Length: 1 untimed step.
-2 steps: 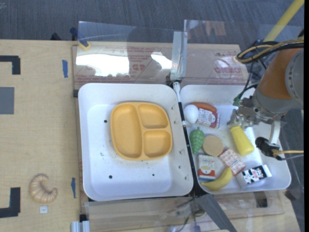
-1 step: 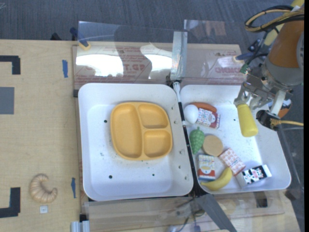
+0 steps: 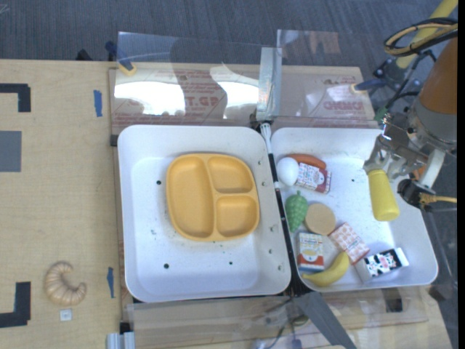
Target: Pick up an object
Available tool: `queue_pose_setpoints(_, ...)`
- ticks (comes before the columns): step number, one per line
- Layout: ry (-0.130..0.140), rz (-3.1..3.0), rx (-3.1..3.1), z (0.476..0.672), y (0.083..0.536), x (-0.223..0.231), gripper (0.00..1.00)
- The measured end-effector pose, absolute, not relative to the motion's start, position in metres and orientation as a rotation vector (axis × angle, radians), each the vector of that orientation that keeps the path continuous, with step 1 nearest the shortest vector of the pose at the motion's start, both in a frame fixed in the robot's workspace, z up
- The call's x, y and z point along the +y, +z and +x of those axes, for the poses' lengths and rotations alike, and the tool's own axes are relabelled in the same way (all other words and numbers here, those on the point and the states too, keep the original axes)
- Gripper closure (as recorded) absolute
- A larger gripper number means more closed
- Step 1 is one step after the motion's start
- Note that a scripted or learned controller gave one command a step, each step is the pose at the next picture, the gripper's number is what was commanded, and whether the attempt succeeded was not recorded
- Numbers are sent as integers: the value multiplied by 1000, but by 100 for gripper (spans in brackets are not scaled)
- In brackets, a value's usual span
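While our gripper hangs over the right bin, its fingers clasp the yellow bottle.

Clear panels behind the bins: reddish print shows, too blurred and glare-washed to read.
Red and white packet: some printing, not legible.
Red and white carton: a printed face, no words can be made out.
Black and white carton: patterned, no readable text.
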<state>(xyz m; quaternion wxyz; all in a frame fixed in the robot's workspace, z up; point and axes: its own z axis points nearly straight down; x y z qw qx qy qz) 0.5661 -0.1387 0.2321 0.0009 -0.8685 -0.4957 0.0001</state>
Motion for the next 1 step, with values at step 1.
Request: queue_pose_setpoints(1,10,-2739,-1534,610,186,-175,100)
